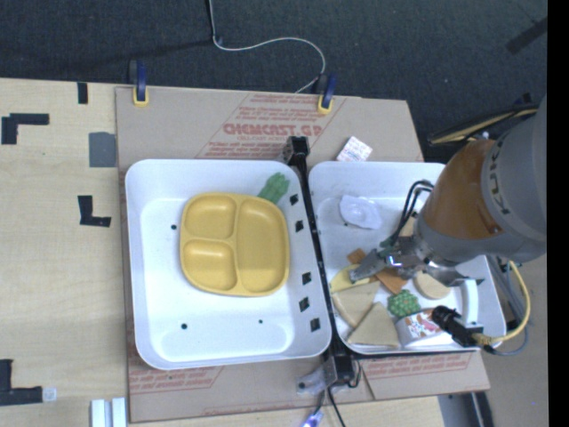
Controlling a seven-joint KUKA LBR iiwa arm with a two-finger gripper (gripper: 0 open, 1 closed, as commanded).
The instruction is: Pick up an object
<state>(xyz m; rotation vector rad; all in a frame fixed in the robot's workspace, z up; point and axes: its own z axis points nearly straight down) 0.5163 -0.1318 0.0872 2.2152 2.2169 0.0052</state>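
A cardboard sheet covers the wooden counter, clamped at its far edge, with dark carpet beyond it. On the cardboard sit two white bins. The left bin holds a yellow tray. The right bin holds small objects, and the tool hangs low over them; whether it is apart or together cannot be made out.

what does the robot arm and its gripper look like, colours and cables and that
The arm is a thick, rounded grey body with a wide orange band above the wrist. Thin black cables loop beside the band. The gripper is a slim, dark metallic piece, over the right bin. A black and yellow cable curves along the arm's lower side.
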